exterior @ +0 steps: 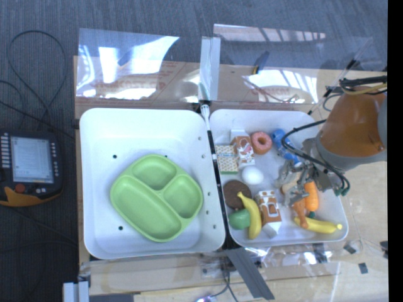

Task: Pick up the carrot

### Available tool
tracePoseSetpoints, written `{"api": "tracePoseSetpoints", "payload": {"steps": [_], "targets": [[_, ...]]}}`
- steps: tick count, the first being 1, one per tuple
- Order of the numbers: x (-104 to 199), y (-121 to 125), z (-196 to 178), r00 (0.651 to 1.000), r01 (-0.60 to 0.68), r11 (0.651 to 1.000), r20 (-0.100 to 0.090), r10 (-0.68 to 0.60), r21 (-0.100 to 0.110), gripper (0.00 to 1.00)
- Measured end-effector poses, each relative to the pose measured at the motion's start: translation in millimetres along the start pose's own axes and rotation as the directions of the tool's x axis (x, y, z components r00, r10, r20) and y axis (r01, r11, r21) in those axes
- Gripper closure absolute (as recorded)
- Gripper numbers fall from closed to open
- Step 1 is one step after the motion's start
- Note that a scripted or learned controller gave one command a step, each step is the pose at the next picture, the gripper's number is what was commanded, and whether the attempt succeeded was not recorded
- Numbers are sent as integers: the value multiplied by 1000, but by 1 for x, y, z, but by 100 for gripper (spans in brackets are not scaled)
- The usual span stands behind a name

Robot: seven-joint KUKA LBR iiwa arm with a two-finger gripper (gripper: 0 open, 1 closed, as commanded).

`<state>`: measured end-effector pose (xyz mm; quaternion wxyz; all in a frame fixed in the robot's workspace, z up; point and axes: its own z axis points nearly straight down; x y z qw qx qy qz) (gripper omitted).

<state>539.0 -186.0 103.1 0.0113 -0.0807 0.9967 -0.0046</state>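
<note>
Grey carpet (38, 17) surrounds a bench (365, 194) bearing two white bins. Left bin (107, 131): one green divided plate (157, 197), lying slantwise. Right bin (277, 234): pink doughnut (261, 143), white egg (252, 175), brown disc (235, 191), two bananas, one (251, 214) by the disc and another (321, 225) at the near right corner, several small boxes (227, 158). Carrot (310, 197): orange, in the right bin's right side, just above the corner banana. Arm (352, 131): enters from the right, orange band showing. Gripper (299, 184): down in the right bin, just beside the carrot, possibly touching it; whether its fingers are open or closed, I cannot tell. Handheld control pad (28, 165): on the carpet at left.
</note>
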Motion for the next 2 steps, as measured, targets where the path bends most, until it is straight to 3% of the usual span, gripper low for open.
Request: {"api": "tracePoseSetpoints", "payload": {"steps": [1,2], "targets": [[0,74,-80,967,253,967,-13,-253,-15,100],[-1,75,-88,968,252,968,-12,-252,-15,100]]}}
